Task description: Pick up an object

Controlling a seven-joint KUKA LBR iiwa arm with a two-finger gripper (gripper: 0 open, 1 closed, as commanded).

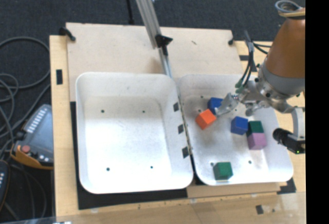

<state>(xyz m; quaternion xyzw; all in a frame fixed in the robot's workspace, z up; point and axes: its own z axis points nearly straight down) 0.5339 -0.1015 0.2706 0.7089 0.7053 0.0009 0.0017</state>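
We log the arm (pixel 288 58) entering from 3 o'clock, grey with an orange band, its wrist over the upper right part of the right bin (pixel 272 166). The pincer (pixel 224 107) reaches toward 9 o'clock, low over the bin floor. Its tip sits between the orange cube (pixel 205 118) and a blue cube (pixel 215 103); we see it just beside both, but whether it touches either we cannot tell. How far the pincer is spread we cannot tell either, since the tip is small and blurred. Nothing shows between its tips.

Contents of the right bin: the orange cube lies at about 9 o'clock of the bin, near the wall shared with the left bin (pixel 103 130). The blue cube sits just at 1 o'clock of the orange one. A second blue cube (pixel 239 125) lies near the bin's middle. Just at its 3 o'clock is a dark green cube (pixel 255 127), and a purple cube (pixel 256 140) touches that one from 6 o'clock. Another green cube (pixel 222 170) rests well apart, at the bin's 6 o'clock edge.

Both bins stand on the table (pixel 128 48). A metal rail (pixel 146 7) slants up toward 12 o'clock.
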